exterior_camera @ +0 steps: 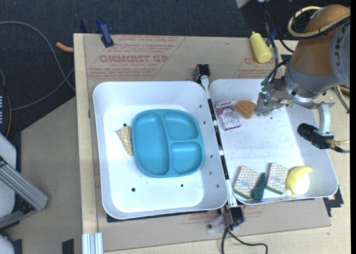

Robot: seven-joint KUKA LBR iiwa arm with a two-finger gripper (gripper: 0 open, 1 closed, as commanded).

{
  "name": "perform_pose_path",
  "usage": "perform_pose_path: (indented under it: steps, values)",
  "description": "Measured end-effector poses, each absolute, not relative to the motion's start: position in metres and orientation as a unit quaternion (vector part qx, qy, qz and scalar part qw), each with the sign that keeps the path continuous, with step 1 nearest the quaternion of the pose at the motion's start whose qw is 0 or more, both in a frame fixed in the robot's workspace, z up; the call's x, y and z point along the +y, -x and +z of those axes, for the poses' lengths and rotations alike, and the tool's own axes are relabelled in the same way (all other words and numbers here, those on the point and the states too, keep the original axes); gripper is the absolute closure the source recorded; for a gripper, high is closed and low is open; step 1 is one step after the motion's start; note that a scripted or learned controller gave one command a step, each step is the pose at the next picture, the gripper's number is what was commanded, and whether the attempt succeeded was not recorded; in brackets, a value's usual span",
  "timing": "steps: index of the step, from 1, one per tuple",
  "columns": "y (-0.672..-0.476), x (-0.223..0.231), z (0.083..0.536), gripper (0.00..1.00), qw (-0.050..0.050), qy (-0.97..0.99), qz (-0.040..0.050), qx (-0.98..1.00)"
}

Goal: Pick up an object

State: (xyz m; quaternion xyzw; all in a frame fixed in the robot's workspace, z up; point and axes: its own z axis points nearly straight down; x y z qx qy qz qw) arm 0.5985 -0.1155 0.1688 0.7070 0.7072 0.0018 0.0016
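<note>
My gripper (pixel 262 106) hangs over the far part of the right bin (pixel 278 136), right beside a small tan, bread-like piece (pixel 245 108) that lies just left of it. A pink and white packet (pixel 227 116) rests next to that piece, close to the bin's left wall. At the near edge of the same bin lie two patterned packets (pixel 247 180) (pixel 276 176), a green stick-like thing (pixel 258 189) between them, and a yellow banana (pixel 298 179).
The left bin (pixel 111 102) holds a blue divided plate (pixel 167 142) and a tan cracker-like piece (pixel 125 138) by its left side. A yellow bottle (pixel 259 47) and a blue clip (pixel 104 32) lie on the bench beyond the bins. A black part (pixel 311 134) juts over the right bin's right side.
</note>
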Motion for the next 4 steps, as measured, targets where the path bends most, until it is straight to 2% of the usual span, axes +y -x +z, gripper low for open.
perform_pose_path:
  steps: [1, 2, 3, 4]
  values:
    - [-0.611, -0.105, 0.124, 1.0, -0.001, -0.707, -0.0006, 0.707]
    - [-0.575, -0.03, 0.185, 1.0, -0.001, -0.706, 0.0002, 0.708]
    - [-0.62, -0.066, 0.185, 1.0, 0.001, -0.707, 0.0001, 0.707]
    - [-0.62, -0.066, 0.185, 0.0, 0.001, -0.707, 0.0001, 0.707]
